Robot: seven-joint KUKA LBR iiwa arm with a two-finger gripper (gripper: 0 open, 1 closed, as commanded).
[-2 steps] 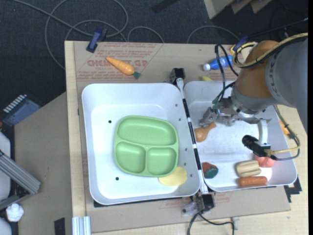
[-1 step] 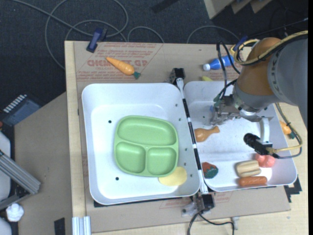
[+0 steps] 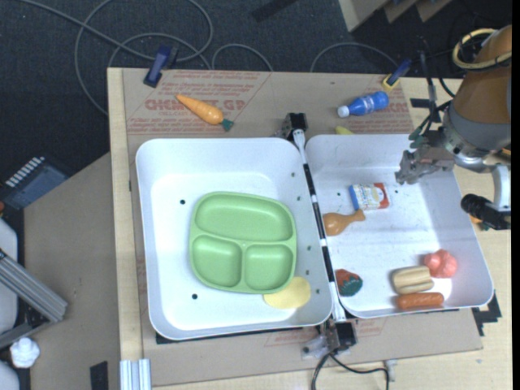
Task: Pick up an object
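on the bench board [image 3: 203, 96], red lettering too faint to read; end effector [image 3: 413, 169] state unclear

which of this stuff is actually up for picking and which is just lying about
For the job: gripper, above the right bin, which holds a small packet, drumstick, bun, sausage, pink toy.

Lying about: carrot, blue bottle, both outside the bins; green tray, left bin.

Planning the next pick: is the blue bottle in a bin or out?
Out. The blue bottle lies on its side on the bench board, beyond the right bin.
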